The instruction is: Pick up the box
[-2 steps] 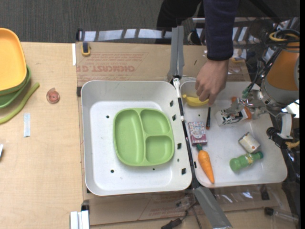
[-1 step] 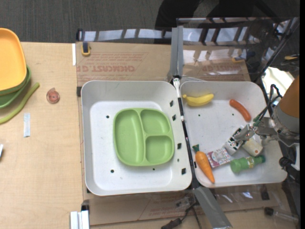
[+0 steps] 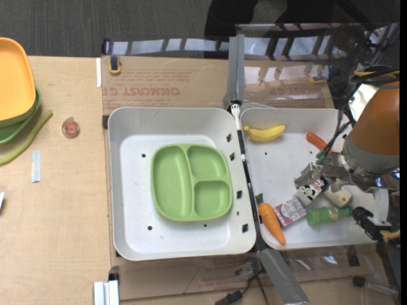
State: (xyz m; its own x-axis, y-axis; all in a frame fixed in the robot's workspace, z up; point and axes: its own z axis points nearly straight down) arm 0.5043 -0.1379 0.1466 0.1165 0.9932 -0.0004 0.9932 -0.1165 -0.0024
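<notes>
The tool (image 3: 321, 170) sits low in the right bin (image 3: 286, 146), at about 3 o'clock of the view, and whether it grips anything cannot be told. The box (image 3: 291, 211), pink and white, lies at 5 o'clock of it, touching a carrot (image 3: 272, 223) and a green bottle (image 3: 329, 215). A banana (image 3: 265, 132) lies near the bin's 11 o'clock corner. The left bin (image 3: 127, 170) holds a green divided plate (image 3: 191, 182).
</notes>
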